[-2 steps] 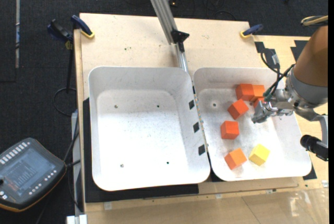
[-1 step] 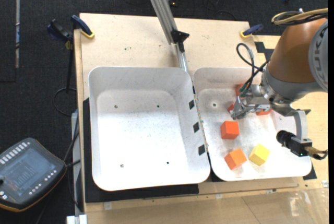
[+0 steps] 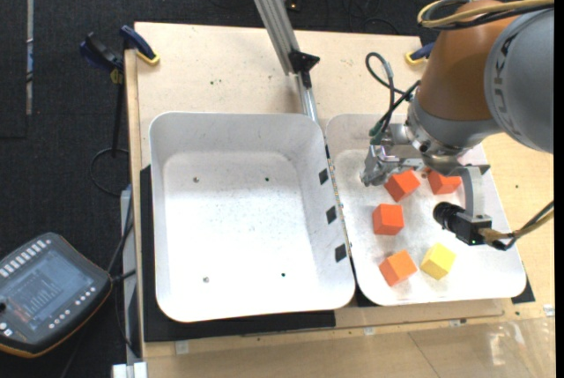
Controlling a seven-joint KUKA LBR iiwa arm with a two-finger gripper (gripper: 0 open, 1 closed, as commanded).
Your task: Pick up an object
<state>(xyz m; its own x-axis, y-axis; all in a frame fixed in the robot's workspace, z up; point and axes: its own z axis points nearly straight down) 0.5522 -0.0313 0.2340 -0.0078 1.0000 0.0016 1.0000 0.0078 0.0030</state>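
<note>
- the gripper (image 3: pixel 381 166) hangs low over the far left part of the right bin (image 3: pixel 507 284); its metal fingers are blurred against the wrist, so i cannot tell how they stand, and nothing is seen between them.
- just right of it, touching or nearly so, lies an orange-red cube (image 3: pixel 404 184), which looks the likeliest thing to take.
- judging by its look, that cube is a small, stiff, light block with flat matte faces; it should neither crush nor slip much. the best hold is across two opposite flat sides, not corner to corner.
- a second red block (image 3: pixel 443 182) sits close on its right, partly under the arm, and could crowd a finger on that side.
- nearer lie another orange-red cube (image 3: pixel 388 218), an orange cube (image 3: pixel 397 267) and a yellow cube (image 3: pixel 438 262), each apart from the rest.
- a black fitting (image 3: pixel 460 222) on a cable hangs from the arm over the bin's right part.
- the left bin (image 3: pixel 167 147) stands well clear of the work.
</note>
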